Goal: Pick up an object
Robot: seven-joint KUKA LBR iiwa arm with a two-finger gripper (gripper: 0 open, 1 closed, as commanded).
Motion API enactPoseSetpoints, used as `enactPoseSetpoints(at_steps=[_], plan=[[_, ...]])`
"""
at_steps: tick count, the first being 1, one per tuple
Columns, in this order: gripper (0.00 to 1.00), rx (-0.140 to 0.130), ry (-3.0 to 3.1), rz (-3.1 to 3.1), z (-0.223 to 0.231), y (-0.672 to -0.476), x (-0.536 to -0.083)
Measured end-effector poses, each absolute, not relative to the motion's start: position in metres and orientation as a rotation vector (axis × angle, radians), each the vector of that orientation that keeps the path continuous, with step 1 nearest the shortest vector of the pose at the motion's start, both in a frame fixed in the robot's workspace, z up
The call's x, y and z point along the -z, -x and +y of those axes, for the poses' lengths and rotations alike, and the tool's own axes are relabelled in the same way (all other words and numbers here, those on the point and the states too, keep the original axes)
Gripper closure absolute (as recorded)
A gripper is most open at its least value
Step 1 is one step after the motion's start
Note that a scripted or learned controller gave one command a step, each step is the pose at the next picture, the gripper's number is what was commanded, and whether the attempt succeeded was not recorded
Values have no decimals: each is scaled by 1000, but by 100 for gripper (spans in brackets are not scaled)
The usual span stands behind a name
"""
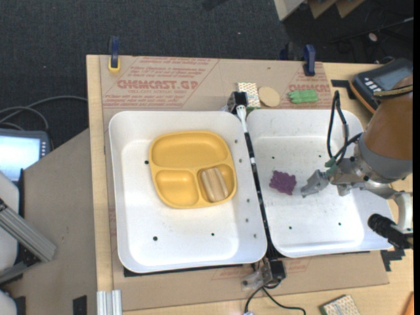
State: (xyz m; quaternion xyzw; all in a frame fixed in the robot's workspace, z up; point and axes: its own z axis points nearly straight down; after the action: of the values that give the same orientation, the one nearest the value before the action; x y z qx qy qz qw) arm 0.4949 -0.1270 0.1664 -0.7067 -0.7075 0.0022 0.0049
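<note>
A robotics lab: a clamped brown cardboard-covered bench [170, 77] holding two shallow white plastic bins [131, 241], loose black cables [262, 293] at six o'clock.

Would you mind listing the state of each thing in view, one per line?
Yellow tray: upright in the left bin, tan block lying in its lower right compartment.
Purple object: lying loose in the right bin.
End effector: low over the right bin, beside the purple object, holding nothing.
Green object: on the bench behind the bins.

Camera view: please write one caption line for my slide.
Pincer beside purple object in right bin; yellow tray in left bin.
</note>
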Motion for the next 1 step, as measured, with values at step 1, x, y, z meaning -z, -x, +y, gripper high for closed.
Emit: enactPoseSetpoints(at_steps=[1], plan=[[0,1,2220,-2223,-113,-525,-82]])
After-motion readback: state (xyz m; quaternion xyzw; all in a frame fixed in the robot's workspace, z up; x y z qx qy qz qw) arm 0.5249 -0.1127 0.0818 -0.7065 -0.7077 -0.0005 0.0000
